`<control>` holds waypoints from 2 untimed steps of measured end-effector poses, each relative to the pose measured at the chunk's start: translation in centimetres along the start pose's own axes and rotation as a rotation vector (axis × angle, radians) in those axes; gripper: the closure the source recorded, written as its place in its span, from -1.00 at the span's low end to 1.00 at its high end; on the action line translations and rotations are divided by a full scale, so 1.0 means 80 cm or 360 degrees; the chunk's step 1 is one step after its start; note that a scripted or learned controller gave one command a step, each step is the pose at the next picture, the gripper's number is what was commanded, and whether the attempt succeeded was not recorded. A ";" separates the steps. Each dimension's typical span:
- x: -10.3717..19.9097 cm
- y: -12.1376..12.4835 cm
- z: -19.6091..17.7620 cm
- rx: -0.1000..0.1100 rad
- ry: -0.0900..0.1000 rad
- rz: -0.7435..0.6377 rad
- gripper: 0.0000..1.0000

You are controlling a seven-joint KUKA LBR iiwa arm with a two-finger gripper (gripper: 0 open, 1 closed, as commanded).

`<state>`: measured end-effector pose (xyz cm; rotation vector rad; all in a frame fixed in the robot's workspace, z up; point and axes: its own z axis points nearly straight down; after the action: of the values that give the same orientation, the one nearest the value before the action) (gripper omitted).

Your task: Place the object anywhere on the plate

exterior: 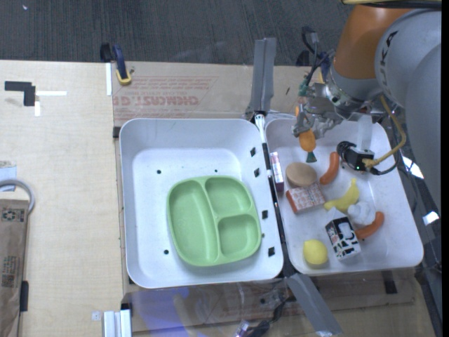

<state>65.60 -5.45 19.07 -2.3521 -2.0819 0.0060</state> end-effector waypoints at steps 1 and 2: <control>0.091 -0.088 0.000 0.0001 0.0002 0.0027 1.00; 0.160 -0.168 0.000 0.0003 0.0001 -0.0005 1.00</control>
<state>53.81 8.91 19.05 -2.3479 -2.0841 0.0072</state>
